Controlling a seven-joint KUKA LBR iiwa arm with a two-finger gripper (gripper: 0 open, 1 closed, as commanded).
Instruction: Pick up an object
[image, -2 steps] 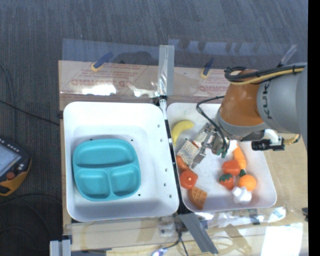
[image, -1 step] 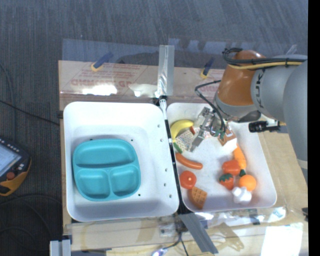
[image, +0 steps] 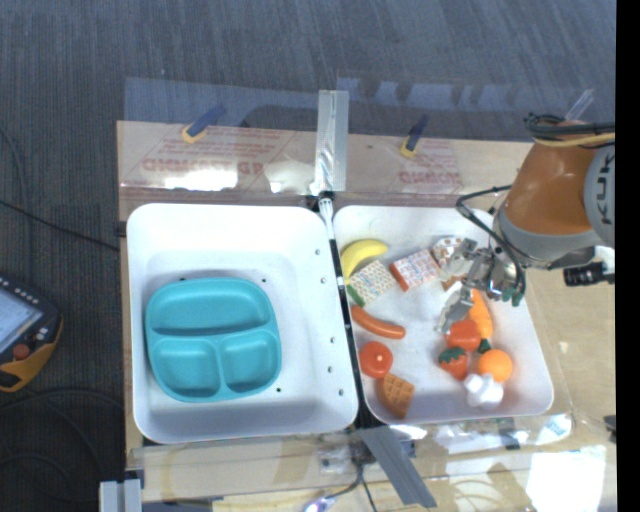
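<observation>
The right bin (image: 530, 340) holds several toy foods. Among them are a yellow banana (image: 362, 253), a red-and-white packet (image: 415, 268), a speckled box (image: 370, 284), a sausage (image: 378, 324), a tomato (image: 376, 358), a waffle piece (image: 396, 392), a carrot (image: 481, 316), a red strawberry-like piece (image: 456, 359), an orange (image: 496, 365) and a small white piece (image: 484, 391). My gripper (image: 460, 298) hangs low over the right half of this bin, right beside the carrot and above the red piece. No object is visibly held.
The left bin (image: 160, 240) holds a teal divided plate (image: 212, 336). A metal divider post (image: 331, 140) stands between the bins at the back. The arm's orange band (image: 550, 190) overhangs the right bin's far right corner.
</observation>
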